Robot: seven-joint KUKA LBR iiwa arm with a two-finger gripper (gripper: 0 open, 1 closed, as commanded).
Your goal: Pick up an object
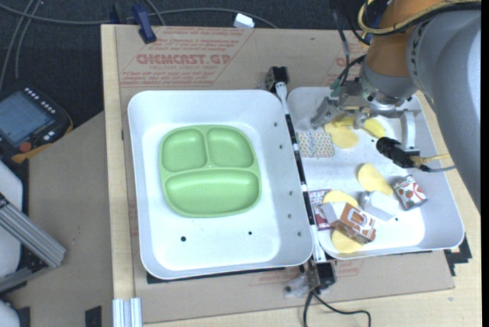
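Nearest the lens, a green divided plate [210, 171] lay in the left bin [145, 165]; the candidates, among them a brown packet [357, 225], crowded the right bin [443, 230]. Farther right the gripper [348, 110] hovered low; crowding probably risked a miss.

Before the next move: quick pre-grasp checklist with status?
1. Tool over the right bin: ok, at its far end.
2. Object under the tool: ok, a yellow piece lies just beside it.
3. Object already held: cannot tell, fingers hidden by the wrist.
4. Finger opening: cannot tell.
5. Clutter near target: not ok, the patterned packet and another yellow piece lie close.
6. Left bin: ok, the green tray sits flat in it, away from the arm.
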